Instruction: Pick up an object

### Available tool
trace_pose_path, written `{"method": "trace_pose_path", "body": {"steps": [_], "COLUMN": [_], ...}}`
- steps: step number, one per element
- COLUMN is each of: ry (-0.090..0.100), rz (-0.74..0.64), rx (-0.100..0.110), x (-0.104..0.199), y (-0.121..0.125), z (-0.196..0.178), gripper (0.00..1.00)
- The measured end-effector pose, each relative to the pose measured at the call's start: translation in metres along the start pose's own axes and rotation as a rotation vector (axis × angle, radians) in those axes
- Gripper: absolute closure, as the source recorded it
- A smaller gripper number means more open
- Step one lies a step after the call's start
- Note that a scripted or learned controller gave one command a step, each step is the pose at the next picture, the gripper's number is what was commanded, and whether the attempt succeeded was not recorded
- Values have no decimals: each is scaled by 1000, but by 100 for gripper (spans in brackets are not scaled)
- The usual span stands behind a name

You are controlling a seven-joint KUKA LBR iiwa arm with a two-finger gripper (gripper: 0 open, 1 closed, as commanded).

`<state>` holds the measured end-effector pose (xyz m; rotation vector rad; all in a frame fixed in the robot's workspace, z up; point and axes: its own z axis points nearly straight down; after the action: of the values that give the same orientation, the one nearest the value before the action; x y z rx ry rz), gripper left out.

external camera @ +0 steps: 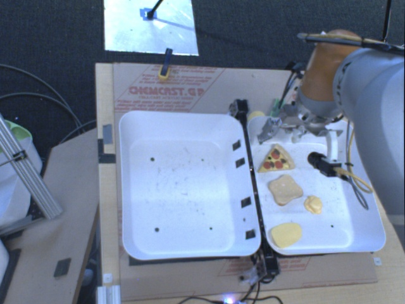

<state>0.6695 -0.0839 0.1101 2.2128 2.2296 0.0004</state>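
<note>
The right bin [364,233] holds several toy foods. A pizza slice [277,159] lies near its left wall, with a tan bread slice [285,189] just in front of it. A small yellow lump [312,204] and a flat yellow oval [286,235] lie nearer the front. A pale round piece [256,115] sits at the bin's back left corner. My gripper [271,129] hangs low over the back left of this bin, just behind the pizza slice and right of the pale piece. I see nothing held in it.
The left bin [136,128] sits beside the right one, with black clips [240,163] along the shared wall. A black plug with a yellow cable [321,164] hangs off the arm over the right bin. A shiny sheet [150,18] lies behind the bench.
</note>
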Motion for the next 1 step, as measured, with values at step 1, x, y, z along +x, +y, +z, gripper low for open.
{"method": "trace_pose_path", "body": {"steps": [1], "ry": [4], "rz": [-3], "rx": [-4], "x": [67], "y": [-62], "z": [-79], "gripper": [0]}}
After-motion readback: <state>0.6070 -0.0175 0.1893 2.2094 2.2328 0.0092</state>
